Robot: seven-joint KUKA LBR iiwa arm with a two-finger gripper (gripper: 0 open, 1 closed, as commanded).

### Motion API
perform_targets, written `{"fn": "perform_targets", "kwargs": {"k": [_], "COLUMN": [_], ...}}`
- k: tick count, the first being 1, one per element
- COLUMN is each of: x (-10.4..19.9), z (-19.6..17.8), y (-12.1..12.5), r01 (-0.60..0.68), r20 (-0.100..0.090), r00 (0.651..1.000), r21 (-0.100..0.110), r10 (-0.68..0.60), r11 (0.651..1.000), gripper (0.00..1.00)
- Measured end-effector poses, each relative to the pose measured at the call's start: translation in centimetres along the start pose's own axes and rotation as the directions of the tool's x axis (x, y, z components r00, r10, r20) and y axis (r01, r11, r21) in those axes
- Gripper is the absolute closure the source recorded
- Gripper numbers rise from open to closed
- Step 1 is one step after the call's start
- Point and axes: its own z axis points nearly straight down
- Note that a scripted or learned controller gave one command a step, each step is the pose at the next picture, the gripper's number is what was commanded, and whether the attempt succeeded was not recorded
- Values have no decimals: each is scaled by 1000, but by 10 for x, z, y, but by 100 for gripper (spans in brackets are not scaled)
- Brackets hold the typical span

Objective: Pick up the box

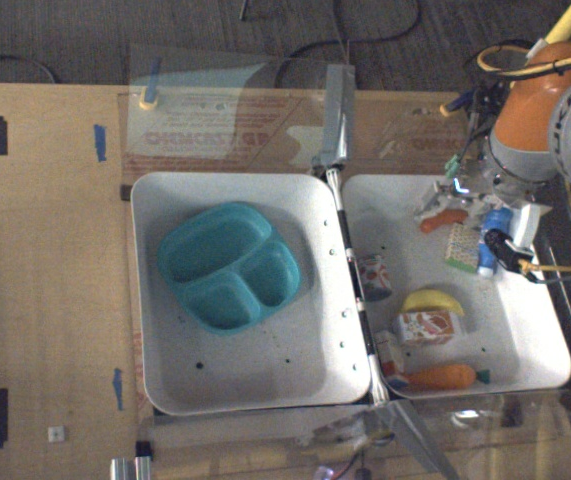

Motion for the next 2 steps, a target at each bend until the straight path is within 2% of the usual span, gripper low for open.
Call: {"fn": "perform_targets", "kwargs": {"k": [1,2], "x": [42,4], "z": [-2,-3], "y": [-32,-36], "r01": [-30,-18], "r20": [32,26], "r00": [999,999], "r21": [-34,-33], "r10": [31,19], "r11": [999,999], "gripper": [0,0]}}
